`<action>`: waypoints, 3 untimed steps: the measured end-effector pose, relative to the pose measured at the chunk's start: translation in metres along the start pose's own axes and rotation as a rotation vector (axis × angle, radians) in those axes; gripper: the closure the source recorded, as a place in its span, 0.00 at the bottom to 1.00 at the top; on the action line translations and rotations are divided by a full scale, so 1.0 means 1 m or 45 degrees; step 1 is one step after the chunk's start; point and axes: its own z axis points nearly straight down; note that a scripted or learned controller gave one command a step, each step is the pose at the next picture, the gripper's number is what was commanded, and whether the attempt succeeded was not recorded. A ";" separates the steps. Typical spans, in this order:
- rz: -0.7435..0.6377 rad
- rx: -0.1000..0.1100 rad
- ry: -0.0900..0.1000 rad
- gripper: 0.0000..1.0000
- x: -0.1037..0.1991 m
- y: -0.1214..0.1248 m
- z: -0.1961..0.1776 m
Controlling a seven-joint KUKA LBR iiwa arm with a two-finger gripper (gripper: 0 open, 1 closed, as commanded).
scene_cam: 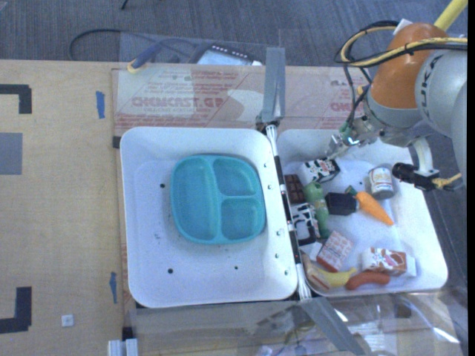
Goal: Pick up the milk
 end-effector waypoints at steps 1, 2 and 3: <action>0.000 0.012 0.006 0.00 0.001 -0.002 0.004; 0.152 0.051 0.028 0.00 0.133 -0.054 -0.074; 0.109 0.047 0.027 0.00 0.196 -0.021 -0.075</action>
